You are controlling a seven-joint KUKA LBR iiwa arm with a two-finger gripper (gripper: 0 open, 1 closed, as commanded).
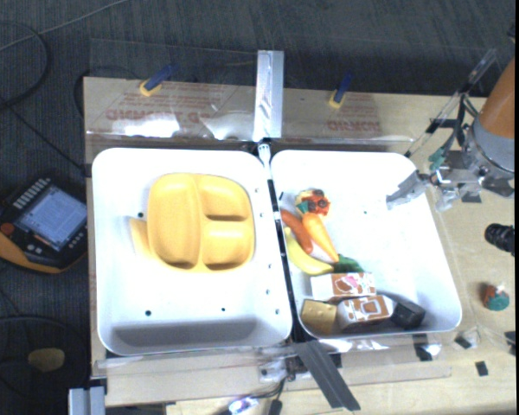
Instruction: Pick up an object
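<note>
In the right bin (415, 258) lies a pile of toy food. An orange carrot (310, 228) rests across a yellow banana (308, 258), with a red and orange piece (313, 201) just behind them. Nearer the front stand a small pink-topped box (352, 283) and a brown carton (363, 310), beside a tan piece (319, 316) and a dark object (406, 313). My gripper (424, 195) hangs open over the bin's back right corner, with nothing between its fingers, well apart from the pile.
The left bin (112, 258) holds a yellow divided plate (199, 220). A metal divider (269, 93) stands behind the bins. A handheld device (43, 223) lies on the floor at left. Small items (496, 297) sit on the bench at right.
</note>
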